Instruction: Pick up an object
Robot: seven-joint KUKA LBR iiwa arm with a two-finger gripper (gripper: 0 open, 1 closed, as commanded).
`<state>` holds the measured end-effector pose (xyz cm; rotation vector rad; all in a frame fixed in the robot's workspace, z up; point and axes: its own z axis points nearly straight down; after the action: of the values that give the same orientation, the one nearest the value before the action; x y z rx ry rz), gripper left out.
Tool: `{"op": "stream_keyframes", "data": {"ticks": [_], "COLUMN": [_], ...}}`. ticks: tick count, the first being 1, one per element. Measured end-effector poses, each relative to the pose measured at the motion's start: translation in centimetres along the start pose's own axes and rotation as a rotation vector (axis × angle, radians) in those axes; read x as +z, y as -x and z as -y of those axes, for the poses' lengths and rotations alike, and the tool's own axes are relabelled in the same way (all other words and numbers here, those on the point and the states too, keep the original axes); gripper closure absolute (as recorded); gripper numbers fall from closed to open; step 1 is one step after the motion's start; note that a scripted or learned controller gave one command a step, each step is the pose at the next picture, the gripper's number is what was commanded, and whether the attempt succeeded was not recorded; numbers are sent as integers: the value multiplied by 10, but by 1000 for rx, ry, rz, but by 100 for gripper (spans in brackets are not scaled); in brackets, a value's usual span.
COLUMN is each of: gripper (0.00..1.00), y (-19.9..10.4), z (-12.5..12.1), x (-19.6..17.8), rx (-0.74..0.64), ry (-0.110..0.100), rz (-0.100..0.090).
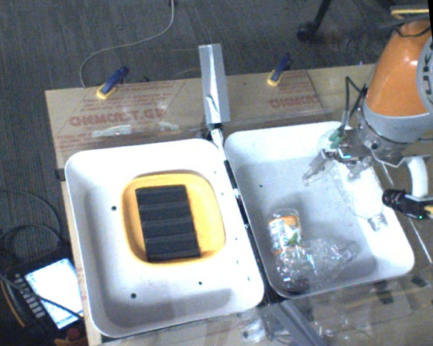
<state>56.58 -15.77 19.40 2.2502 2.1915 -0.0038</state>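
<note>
My gripper (327, 158) hangs over the upper right part of the right bin (277, 148), reaching in from the right below the orange-banded wrist (398, 97). Just under the wrist, by the bin's right wall, is a pale translucent object (364, 192); I cannot tell whether it is part of the gripper or is lying loose. A crushed clear bottle with an orange and green label (286, 232) lies near the bin's front left, well apart from the gripper. Crumpled clear plastic (319, 259) rests beside it towards the front.
The left bin (97, 223) holds a yellow dish with a black ridged block (168, 222) in it. A metal post (212, 82) stands behind the gap between the bins. Two blue and yellow clamps (112, 81) sit on the board at the back.
</note>
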Motion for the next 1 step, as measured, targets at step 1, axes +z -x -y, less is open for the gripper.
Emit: {"op": "stream_keyframes", "data": {"ticks": [1], "gripper": [0], "y": [-32], "z": [12], "x": [100], "rx": [-19], "ry": [3], "rz": [-3]}}
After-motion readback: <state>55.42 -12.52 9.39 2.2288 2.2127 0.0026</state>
